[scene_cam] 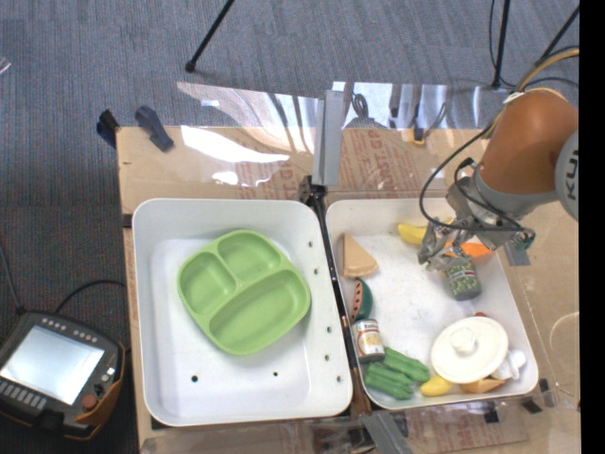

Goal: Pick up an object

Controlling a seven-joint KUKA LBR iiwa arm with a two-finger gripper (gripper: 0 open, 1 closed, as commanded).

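Tool (452, 253) is lowered onto a small can (461, 278) at the right bin's (525, 334) far side, apparently for a grasp. Its grip state cannot be told.

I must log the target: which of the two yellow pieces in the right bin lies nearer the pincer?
The yellow piece by the far wall, just left of the pincer.

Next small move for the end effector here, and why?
Probably a short straight descent onto the grey can. The end effector sits over the right bin, right at the can's upper left edge, with the banana and an orange piece crowding it, so sideways travel risks knocking those.
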